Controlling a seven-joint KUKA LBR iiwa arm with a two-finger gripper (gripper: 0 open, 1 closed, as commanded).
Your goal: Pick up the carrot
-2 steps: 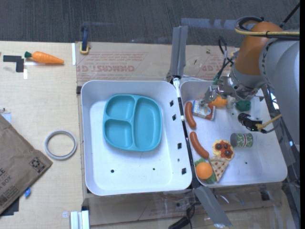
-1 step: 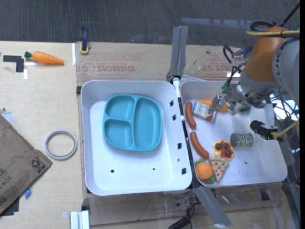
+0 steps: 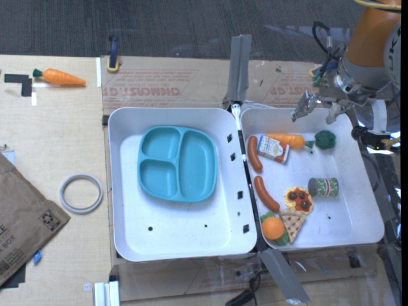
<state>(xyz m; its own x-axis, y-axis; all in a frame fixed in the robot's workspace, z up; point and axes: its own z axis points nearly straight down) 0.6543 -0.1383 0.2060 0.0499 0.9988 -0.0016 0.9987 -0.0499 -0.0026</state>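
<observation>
The end effector (image 3: 320, 109) hangs over the far edge of the right bin (image 3: 373, 190), its two fingers spread apart and holding nothing. The carrot (image 3: 286, 139) lies just below and slightly left of it, orange body pointing left and green top toward the right.

The main risk is crowding. A small carton (image 3: 272, 148) touches the carrot's near side, and a sausage (image 3: 254, 153) lies just left of its tip, so a finger coming down on that side could land on the carton or pinch both together. Broccoli (image 3: 326, 139) sits just past the green top, below the end effector, and could be nudged. The carrot is round and tapered; a grip near either end may let it roll or squirt out. A second carrot (image 3: 58, 77) rests on the bench (image 3: 44, 145), well apart to the far left, which could confuse targeting.
</observation>
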